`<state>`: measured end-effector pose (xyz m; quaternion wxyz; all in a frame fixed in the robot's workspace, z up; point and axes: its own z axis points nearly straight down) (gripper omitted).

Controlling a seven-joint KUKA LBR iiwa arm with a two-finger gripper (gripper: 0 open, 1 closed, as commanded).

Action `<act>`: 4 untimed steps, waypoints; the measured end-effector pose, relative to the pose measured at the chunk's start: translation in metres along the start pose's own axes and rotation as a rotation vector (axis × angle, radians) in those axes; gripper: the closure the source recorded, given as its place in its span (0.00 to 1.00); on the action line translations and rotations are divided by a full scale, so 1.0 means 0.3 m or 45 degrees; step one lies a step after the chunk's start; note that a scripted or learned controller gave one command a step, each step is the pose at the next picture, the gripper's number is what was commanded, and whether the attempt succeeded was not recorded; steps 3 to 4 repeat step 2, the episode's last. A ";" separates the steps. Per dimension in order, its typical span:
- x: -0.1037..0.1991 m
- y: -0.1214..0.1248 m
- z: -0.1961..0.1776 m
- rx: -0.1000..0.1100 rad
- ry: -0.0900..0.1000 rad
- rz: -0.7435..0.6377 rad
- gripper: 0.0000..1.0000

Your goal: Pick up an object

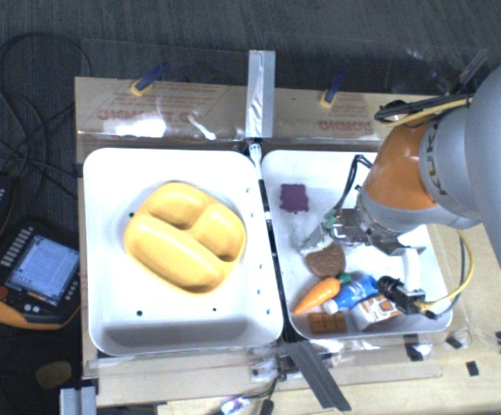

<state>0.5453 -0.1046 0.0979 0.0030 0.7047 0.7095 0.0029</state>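
Jaws (330, 229) hover just above the brown cookie (326, 260) in the right bin (278, 258).

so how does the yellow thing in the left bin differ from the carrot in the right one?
The yellow lump is far bigger than the carrot. The lump is rounded and lobed; the carrot is slim and tapered. The lump lies alone in the left bin; the carrot sits crowded among small items in the right bin. Both lie at a slant.
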 end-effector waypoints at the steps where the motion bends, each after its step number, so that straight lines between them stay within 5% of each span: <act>1: 0.000 -0.001 -0.027 0.003 0.001 0.001 1.00; 2: 0.185 -0.054 -0.404 0.014 -0.001 -0.035 1.00; 4: 0.185 -0.054 -0.404 0.014 -0.001 -0.035 1.00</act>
